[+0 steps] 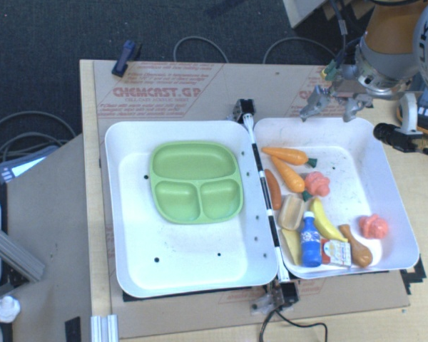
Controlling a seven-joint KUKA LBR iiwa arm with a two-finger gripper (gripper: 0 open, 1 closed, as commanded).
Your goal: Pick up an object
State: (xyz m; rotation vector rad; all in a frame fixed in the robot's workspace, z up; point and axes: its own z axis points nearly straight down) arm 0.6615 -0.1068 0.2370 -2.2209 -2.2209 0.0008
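Two white bins sit side by side on the counter (100, 191), mid-frame. Left bin (128, 262) holds a green divided tray (196, 182), lying flat in its upper half. Right bin (392, 198) holds the loose items, clustered toward its left and lower parts.

Right bin contents: two carrots (287, 165) at upper left, one lying across the top, the other slanting down beneath it, touching or nearly so. Sausage (273, 189) along the left wall, just below the carrots. Pink item (317, 184) beside the lower carrot's tip. Tan bread piece (293, 211) below that. Blue bottle (310, 239) with white cap, lying lengthwise near the lower edge. Banana (325, 221) slanting just right of the bottle. Small carton (335, 252) at the bottle's lower right. Brown drumstick (357, 245) next to the carton. Second pink item (374, 226) at lower right, just above the drumstick's end.

Arm (396, 27) enters at upper right of the frame. End effector (336, 108) hangs over the right bin's upper rim, well apart from the items. Fingers spread apart, nothing between them.

Blue clip (124, 58) lies on the counter's upper left corner. Cables (200, 48) loop beyond the upper edge.
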